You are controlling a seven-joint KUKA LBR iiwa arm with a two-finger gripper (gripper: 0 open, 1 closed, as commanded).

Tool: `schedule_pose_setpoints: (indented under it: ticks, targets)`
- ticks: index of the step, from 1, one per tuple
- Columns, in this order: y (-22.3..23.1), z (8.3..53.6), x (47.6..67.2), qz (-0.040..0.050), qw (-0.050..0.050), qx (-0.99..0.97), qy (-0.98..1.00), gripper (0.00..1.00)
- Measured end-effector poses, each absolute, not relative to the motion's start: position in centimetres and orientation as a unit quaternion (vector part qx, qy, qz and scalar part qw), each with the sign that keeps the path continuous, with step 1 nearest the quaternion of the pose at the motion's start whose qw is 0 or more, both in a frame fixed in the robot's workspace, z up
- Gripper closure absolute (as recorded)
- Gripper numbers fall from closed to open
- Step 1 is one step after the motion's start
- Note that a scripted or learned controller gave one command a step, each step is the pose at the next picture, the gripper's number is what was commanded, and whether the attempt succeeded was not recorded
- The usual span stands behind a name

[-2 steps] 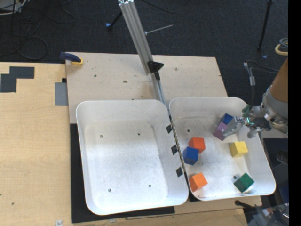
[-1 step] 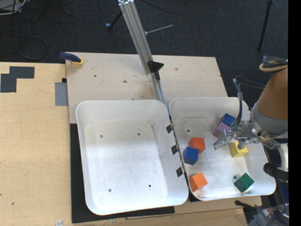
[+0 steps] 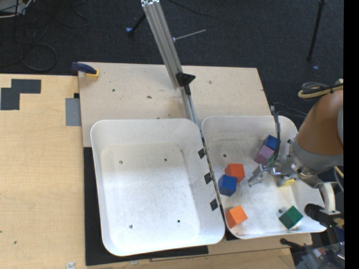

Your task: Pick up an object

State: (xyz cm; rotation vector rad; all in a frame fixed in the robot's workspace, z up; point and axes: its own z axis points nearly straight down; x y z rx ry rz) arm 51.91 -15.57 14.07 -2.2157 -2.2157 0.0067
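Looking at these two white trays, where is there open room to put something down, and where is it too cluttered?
The left bin offers a broad bare floor from wall to wall. In the right bin, bare room lies near its far wall, above the orange block. It is crowded around the gripper, the purple block, two blue blocks, another orange block and the green block.

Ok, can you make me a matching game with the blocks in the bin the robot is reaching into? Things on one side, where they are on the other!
Things:
1. green block
2. purple block
3. dark blue block
4. gripper

Places:
A. touching an orange block, near the divider between the bins
B. near the right bin's front right corner
C. low over the bin floor, between the orange block and the purple one
D. right beside a lighter blue block

Pairs: 1-B, 2-D, 3-A, 4-C
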Motion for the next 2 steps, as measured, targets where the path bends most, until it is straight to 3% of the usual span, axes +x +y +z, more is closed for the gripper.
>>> schedule_pose_setpoints:
  ticks: [1,2]
  targets:
    - [-15.5,9.2,52.0,-0.0004,0.000,-0.707,-0.707,0.00]
    - [-15.7,10.2,52.0,-0.0007,0.001,-0.710,-0.705,1.00]
